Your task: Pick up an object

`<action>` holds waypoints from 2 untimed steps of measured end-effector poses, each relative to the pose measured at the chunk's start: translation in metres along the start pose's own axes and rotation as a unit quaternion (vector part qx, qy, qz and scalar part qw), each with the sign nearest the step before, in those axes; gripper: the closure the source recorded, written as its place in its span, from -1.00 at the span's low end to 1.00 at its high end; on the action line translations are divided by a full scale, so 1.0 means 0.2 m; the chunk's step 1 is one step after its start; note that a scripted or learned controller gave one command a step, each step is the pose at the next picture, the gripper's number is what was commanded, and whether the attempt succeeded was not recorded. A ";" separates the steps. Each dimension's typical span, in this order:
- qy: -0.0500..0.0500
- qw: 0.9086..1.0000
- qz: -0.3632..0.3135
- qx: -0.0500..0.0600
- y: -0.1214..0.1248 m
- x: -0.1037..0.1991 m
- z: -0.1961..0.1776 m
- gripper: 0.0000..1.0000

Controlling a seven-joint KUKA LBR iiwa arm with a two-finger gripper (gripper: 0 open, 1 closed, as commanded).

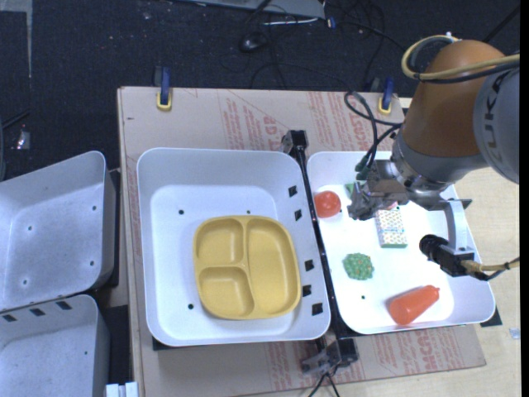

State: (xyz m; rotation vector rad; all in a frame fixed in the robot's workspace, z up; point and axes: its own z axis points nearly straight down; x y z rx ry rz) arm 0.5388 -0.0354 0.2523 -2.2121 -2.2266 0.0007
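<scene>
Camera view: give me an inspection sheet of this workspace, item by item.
Surface: bench board bearing two shallow white bins, left bin and right bin, side by side.
Job's things: in the right bin, a red ball, a small patterned box, a green bumpy ball and an orange carrot-shaped toy, all apart from one another.
Clutter: yellow divided plate in the left bin.
Grippers: end effector low over the right bin's upper part, beside the red ball and the box; nothing seen held.
Cables: black cables near the wrist; more on the floor.
Surroundings: dark floor, two clamps on the board's far edge, spare white bins at left.
</scene>
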 end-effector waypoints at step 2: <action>0.000 1.000 -0.001 0.000 -0.18 0.49 0.06 1.00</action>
